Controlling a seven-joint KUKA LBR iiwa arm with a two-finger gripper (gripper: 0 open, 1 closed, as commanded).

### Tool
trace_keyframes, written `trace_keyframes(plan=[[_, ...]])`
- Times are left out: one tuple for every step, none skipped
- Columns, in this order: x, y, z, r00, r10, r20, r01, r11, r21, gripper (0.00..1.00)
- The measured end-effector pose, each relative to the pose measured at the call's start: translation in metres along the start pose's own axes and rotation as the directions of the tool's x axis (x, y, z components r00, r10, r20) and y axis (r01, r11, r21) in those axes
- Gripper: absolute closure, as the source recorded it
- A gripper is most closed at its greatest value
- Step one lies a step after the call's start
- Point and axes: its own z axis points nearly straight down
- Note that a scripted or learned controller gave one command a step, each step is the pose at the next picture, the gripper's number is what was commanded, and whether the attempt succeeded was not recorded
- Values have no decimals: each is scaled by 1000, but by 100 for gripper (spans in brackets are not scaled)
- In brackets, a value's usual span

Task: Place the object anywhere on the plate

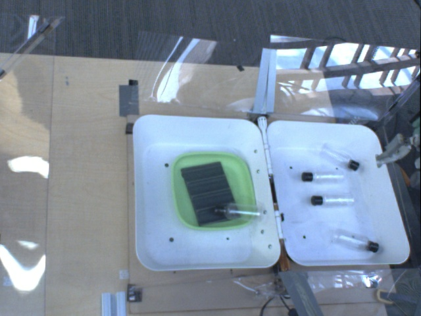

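A clear tube (pixel 238 210) lies on the green plate (pixel 184 170), left of centre; the gripper (pixel 396 149) sits far right, its opening unreadable.

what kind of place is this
Likely a robotics lab bench: two white bins side by side, capped clear tubes in the right bin, a green plate in the left.

Two white bins (pixel 197 127) sit side by side, holding one green plate (pixel 245 176), one dark ribbed block (pixel 207 183), and five clear black-capped tubes (pixel 240 210), four in the right bin.
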Motion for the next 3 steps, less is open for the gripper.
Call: trace_keyframes(plan=[[2, -13, -4, 1000, -25, 0, 25, 1000, 1, 0], [4, 6, 57, 1000, 1, -1, -1, 1000, 3, 0], [1, -13, 32, 983, -186, 0, 186, 983, -1, 0]])
